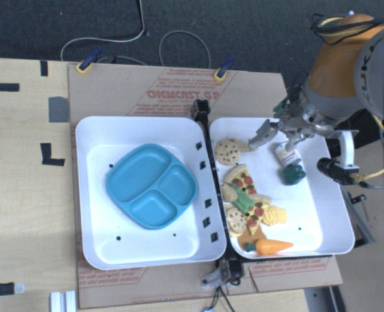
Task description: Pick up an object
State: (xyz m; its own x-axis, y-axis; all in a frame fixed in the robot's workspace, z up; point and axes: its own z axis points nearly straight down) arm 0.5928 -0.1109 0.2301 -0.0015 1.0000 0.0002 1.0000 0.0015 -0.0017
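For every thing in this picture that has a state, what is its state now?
Blue divided plate: flat in the left bin, nothing on it.
Cookie: lying flat in the right bin.
Pizza slice: flat, among the toy foods.
Corn: on its side.
Carrot: on its side by the near wall.
Gripper: over the right bin.

cardboard sheet [179, 93] under the two bins | red printed lettering along its far edge, upside down to the camera, several lines | too small and blurred to read with any certainty | small bottle [287, 153] in right bin: label illegible
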